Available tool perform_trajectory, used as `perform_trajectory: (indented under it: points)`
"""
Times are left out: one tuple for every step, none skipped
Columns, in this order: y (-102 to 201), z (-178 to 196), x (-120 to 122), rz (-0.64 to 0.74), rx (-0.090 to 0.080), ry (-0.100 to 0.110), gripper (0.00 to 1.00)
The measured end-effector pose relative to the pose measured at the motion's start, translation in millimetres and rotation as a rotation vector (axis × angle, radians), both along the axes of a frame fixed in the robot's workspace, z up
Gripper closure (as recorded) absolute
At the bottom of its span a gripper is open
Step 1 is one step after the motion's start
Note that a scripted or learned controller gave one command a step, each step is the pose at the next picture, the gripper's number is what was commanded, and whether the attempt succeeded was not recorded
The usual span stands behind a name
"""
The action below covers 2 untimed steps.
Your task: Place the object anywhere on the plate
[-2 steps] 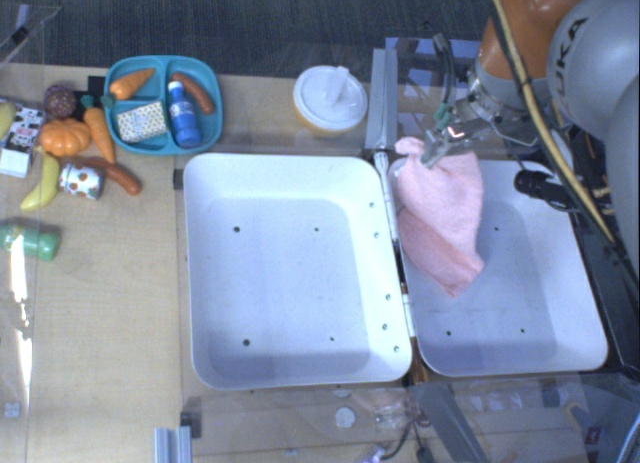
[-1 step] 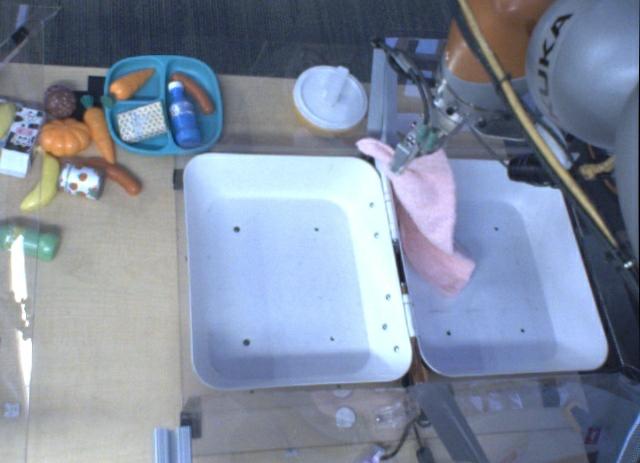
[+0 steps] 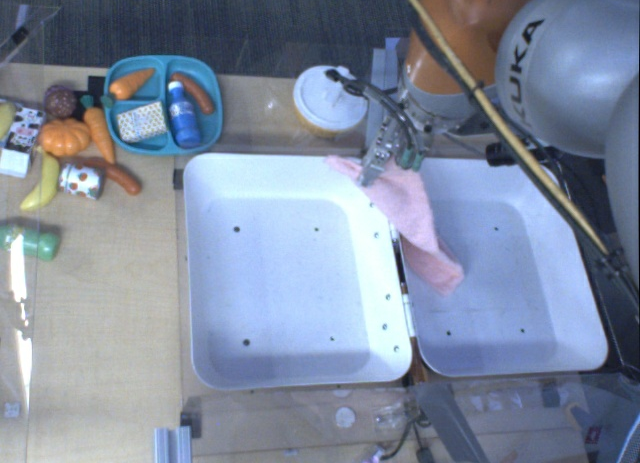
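Your gripper (image 3: 378,165) hangs over the far end of the seam between the two bins, fingers pinched on the top corner of the pink cloth (image 3: 420,221). The cloth hangs from it with its long axis running down and to the right, its lower end trailing into the right bin (image 3: 560,341). The plate (image 3: 326,99) lies just beyond the gripper, far and slightly left, so expect a short carry. One cloth, one plate, two bins; the left bin (image 3: 290,281) holds nothing to move.

The cloth (image 3: 420,226) hangs over the right bin (image 3: 520,351), beside the left bin (image 3: 290,361).
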<state>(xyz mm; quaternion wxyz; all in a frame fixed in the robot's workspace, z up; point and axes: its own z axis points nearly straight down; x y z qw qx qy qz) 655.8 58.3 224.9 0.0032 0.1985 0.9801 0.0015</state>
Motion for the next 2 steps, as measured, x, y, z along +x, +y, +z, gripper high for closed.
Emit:
perform_trajectory:
  points:
    - [51.2, 1.6, -5.9, 0.398, -0.001, -0.001, 1.00]
    - [51.1, 1.8, -5.8, 0.397, -0.001, -0.002, 0.00]
